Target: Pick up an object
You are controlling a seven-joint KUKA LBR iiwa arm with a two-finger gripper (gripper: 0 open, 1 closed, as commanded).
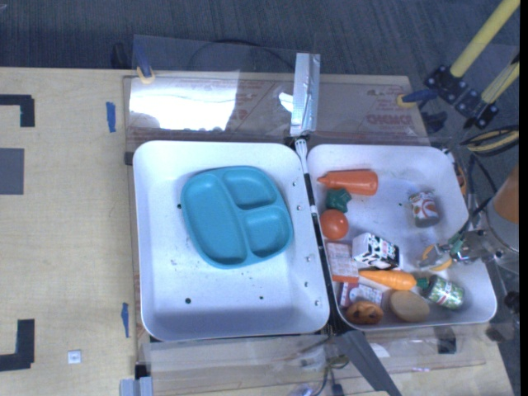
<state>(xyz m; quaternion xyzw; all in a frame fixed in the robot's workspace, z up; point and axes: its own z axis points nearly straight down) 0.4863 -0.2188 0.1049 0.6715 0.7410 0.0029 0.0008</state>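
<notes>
The can [445, 292] and potato [409, 306] are lying at the right bin's [388, 159] near edge, within reach. The gripper [456, 249] is hovering just beyond the can, its grip impossible to tell. Farther off, the carrot [348, 181] is lying.

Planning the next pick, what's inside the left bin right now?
The left bin holds one blue divided tray, lying flat. Whatever is under the tray is covered.
</notes>
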